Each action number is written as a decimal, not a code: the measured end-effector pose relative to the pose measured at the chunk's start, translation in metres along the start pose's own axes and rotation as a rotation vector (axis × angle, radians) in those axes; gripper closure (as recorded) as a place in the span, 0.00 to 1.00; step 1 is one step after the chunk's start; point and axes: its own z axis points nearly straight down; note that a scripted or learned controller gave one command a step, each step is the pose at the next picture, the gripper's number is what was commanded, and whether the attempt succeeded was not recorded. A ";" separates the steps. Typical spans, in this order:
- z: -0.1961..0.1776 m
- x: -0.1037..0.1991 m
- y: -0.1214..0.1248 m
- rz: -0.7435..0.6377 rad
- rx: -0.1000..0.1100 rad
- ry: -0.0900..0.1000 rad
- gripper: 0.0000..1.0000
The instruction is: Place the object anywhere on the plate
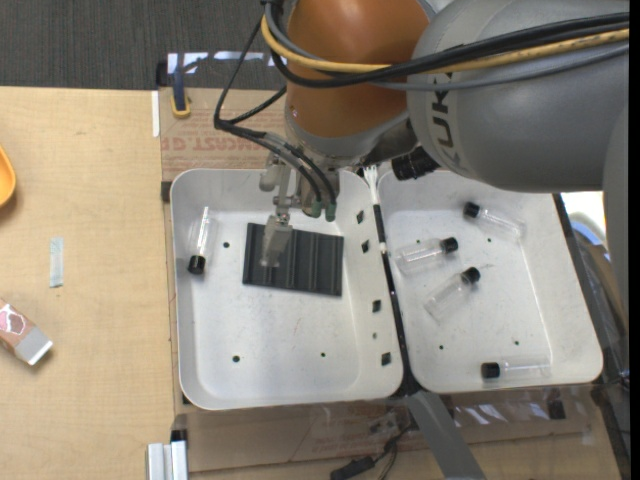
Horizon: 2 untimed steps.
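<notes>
A black ribbed plate (pixel 300 260) lies in the left bin (pixel 200 368), towards its back. My gripper (pixel 280 213) hangs from the big orange wrist directly over the plate's left part. A slim pale grey shape (pixel 272 246) reaches from the gripper down onto the plate; I cannot tell whether it is a tube or part of the gripper. A clear tube with a black cap (pixel 198 240) lies at the left bin's left side, apart from the plate.
The right bin (pixel 570 298) holds several clear black-capped tubes, such as one at the back (pixel 487 215) and one near the front (pixel 510 370). The arm covers the back of both bins. Small items lie on the wooden bench (pixel 80 368) at left.
</notes>
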 end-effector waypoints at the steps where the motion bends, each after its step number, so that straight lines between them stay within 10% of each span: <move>1: 0.049 0.042 0.020 0.435 0.002 0.001 0.00; 2: 0.160 -0.016 0.025 0.936 0.002 -0.001 0.00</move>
